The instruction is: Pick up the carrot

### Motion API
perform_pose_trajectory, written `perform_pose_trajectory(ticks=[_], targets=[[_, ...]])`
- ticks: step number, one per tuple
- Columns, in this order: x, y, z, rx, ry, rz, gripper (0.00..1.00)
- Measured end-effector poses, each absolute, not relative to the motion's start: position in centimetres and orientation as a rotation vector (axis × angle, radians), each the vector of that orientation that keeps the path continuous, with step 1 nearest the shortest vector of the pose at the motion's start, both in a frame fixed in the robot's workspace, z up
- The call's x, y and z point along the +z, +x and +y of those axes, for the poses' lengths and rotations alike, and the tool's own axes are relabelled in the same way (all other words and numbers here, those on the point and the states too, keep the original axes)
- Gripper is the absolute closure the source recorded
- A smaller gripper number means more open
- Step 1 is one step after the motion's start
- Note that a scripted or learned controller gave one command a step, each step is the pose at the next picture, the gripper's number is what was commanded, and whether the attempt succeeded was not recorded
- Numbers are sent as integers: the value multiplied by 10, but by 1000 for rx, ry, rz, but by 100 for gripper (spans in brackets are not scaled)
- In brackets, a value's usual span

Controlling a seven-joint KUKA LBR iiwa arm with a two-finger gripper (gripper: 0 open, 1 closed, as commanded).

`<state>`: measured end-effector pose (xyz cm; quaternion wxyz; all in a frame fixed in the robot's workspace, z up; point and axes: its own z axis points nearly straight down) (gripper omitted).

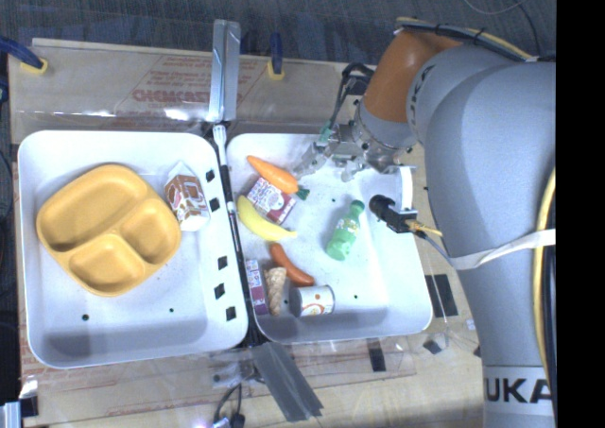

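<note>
Camera view: the carrot lies in the right bin, toward the bin's 11 o'clock corner, its green end at 4 o'clock. A red packet touches it at 6 o'clock; a banana lies below that. The gripper is at 3 o'clock of the carrot, apart from it. Jaw opening: cannot tell; nothing is visibly gripped. A green bottle stands mid-bin. The left bin bears a yellow tray.
</note>
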<state>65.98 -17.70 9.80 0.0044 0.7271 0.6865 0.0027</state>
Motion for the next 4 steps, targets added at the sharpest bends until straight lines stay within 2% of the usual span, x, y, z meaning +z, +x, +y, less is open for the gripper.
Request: perform_pose_trajectory(ticks=[1,2,3,4], targets=[[198,616,-144,-3,2348,2090,0],[228,657,-128,-1,2230,2212,0],[266,657,-145,-1,2060,2372,0],[205,608,-115,-5,2051,2384,0]])
